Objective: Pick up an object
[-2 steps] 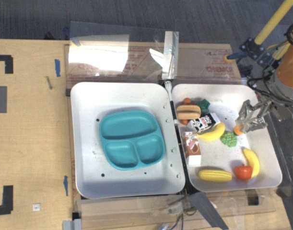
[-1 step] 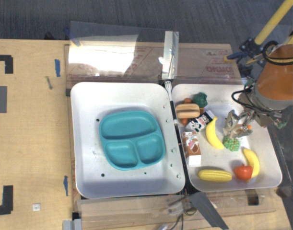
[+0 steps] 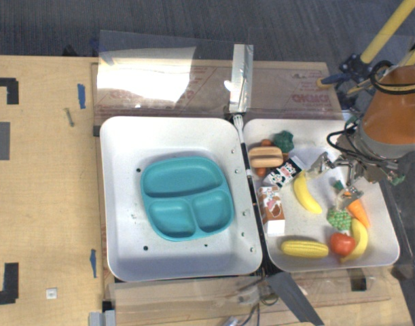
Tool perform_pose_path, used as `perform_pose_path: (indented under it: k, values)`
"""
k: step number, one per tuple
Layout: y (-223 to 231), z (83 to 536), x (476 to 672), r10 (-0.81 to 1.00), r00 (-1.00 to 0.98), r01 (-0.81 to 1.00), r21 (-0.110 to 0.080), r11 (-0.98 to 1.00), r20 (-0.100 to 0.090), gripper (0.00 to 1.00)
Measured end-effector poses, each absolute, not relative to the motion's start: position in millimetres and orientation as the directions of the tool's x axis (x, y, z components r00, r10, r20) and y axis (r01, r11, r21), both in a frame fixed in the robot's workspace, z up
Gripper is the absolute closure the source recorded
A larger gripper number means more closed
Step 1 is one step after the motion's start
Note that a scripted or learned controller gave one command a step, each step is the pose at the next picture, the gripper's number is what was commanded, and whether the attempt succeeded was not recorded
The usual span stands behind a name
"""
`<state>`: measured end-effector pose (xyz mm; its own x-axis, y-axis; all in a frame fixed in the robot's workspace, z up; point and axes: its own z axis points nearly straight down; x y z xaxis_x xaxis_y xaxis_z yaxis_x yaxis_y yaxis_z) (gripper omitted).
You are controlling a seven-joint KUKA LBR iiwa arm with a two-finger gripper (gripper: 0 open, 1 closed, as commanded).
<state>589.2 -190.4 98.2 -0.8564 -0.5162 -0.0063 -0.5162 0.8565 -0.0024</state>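
1. We see the gripper (image 3: 348, 182) low in the right bin (image 3: 390, 250); we cannot tell its opening or hold.
2. The carrot (image 3: 358, 211), just nearer, looks light, stiff, slick; we'd grasp mid-body.

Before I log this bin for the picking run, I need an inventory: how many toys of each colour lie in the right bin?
Right bin, by main colour:
Yellow: 3, banana, corn cob, second banana
Green: 2, broccoli, green leafy toy
Red: 1, tomato
Orange: 1, carrot
Tan: 1, hot dog
Printed cartons: 2, milk carton, brown packet
Total: 10
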Motion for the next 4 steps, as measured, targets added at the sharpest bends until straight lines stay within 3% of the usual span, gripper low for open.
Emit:
perform_pose_path:
  k: [1, 2, 3, 4]
  values:
    - [-224.6, 86.7, 544.6, -0.490, -0.871, -0.490, -0.004, 0.871, -0.004, 0.00]
    - [-223.4, 99.4, 547.3, -0.491, -0.871, -0.491, -0.008, 0.871, -0.010, 1.00]
    - [-223.2, 98.6, 546.9, -0.492, -0.871, -0.491, -0.007, 0.871, -0.009, 0.00]
    - [-195.6, 94.0, 508.2, -0.565, -0.825, -0.565, -0.023, 0.825, -0.022, 0.00]
